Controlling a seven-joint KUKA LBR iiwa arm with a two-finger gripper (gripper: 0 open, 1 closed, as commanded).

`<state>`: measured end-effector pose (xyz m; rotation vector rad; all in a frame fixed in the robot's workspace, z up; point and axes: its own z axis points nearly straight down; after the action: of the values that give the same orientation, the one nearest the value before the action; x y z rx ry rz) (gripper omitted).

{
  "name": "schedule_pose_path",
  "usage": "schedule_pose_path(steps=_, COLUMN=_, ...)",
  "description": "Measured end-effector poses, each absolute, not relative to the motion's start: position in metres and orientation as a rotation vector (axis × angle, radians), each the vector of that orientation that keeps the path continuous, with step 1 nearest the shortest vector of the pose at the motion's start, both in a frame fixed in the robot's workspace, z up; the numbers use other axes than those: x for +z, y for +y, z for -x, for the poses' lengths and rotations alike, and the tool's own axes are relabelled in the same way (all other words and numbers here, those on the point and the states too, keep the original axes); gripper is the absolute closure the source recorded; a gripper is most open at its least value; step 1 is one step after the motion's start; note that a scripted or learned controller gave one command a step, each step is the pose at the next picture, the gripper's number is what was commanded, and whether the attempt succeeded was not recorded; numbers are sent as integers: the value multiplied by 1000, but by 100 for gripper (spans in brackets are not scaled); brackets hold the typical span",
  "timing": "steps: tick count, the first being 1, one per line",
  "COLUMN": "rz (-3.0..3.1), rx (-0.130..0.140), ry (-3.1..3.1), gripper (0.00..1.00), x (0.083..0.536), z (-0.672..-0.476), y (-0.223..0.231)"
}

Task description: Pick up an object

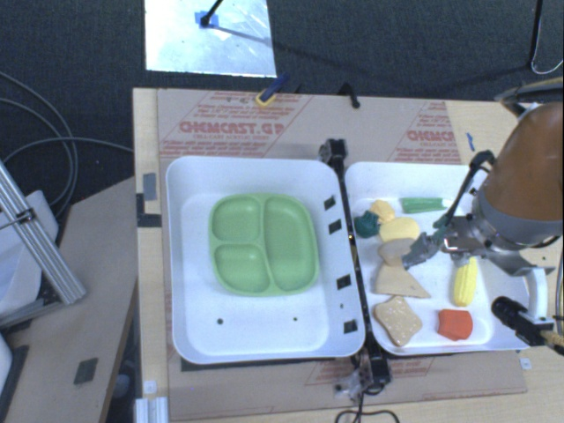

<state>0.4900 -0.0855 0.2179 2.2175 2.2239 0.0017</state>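
Two shallow white bins are being borne side by side on the bench. The left bin (189,263) is holding a green divided plate (263,242) with three compartments. The right bin (414,170) is being reached into by the grey arm (529,183) from the right, its gripper (421,252) being held low over the toy food. Whether anything is being gripped cannot be told.

Beneath and beside the gripper a beige potato-like piece (393,252) is lying, with a yellow lemon-like piece (398,229) just above it and a tan wedge (398,281) below. A corn cob (464,280) is lying to the right, a red piece (455,324) near the front, a bread slice (397,320) beside it, and a green bean pod (421,204) toward the back.
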Motion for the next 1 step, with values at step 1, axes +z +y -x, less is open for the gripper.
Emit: schedule_pose_path(steps=1, rz=-2216, rx=2, ry=2224, gripper=0, x=78, z=-535, y=-83)
